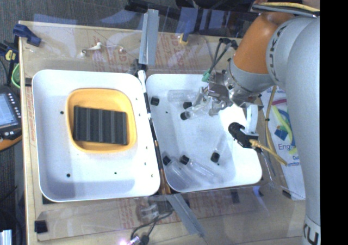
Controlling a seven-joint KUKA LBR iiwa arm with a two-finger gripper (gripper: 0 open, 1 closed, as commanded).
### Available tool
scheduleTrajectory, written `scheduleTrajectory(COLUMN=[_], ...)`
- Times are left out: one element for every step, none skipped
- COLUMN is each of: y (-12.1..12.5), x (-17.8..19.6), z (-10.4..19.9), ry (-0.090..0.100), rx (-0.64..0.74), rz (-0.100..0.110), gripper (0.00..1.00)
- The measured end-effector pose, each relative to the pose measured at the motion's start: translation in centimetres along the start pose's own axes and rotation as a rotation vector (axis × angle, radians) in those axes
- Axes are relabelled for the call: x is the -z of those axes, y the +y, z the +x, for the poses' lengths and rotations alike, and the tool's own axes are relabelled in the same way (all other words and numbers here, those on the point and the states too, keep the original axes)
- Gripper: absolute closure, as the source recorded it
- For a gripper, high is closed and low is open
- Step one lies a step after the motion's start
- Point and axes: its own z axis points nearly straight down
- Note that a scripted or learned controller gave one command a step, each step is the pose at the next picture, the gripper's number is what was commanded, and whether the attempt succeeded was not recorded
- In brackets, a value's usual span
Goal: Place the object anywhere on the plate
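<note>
My gripper (202,102) sat low over the right bin (247,170), in its upper half; whether it was wide or narrow, I could not tell. A clear plastic vial with a black cap (188,111) lay at the fingertips, but contact was not discernible. More clear vials (190,169) lay along the bin's lower edge, well apart from the gripper. The yellow plate (100,99) rested in the left bin (54,178), carrying a dark ribbed insert (100,125). A printed sheet (285,129) beside the right bin read "Engin", the remainder hidden.
</note>
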Motion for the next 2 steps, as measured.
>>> scheduleTrajectory(y=[-1.3,0.0], x=[0.4,0.7], z=[4.8,8.9], ry=[-0.001,-0.004], rx=[0.23,0.467], rz=[0.002,-0.005], gripper=[1.0,1.0])
